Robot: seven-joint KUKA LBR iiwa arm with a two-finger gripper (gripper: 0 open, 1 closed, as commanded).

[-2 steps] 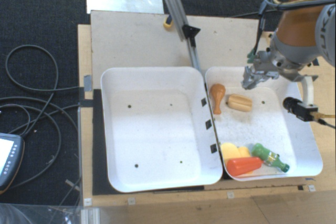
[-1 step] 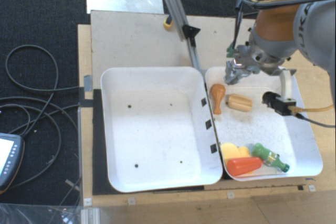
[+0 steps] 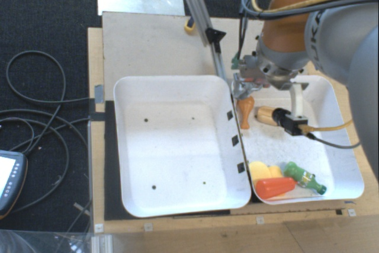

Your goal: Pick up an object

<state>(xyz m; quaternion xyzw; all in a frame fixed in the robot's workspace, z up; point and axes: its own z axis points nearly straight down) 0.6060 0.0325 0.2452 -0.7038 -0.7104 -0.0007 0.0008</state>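
Hanging over the right white bin (image 3: pixel 349 178), the metal two-finger gripper (image 3: pixel 241 90) sits just above a small orange-brown carrot-shaped toy (image 3: pixel 244 112), which lies lengthwise toward the camera against the bin's left wall; whether anything is gripped, I cannot tell.

**Setting: Robotics Laboratory Test Cell**

A grey industrial arm with an orange band (image 3: pixel 296 3) works over two shallow white plastic bins (image 3: pixel 177 145) on a plywood counter (image 3: pixel 142 44). Loose black cables (image 3: pixel 35 109) cross dark carpet; a handheld control pendant (image 3: pixel 9 181) lies left.
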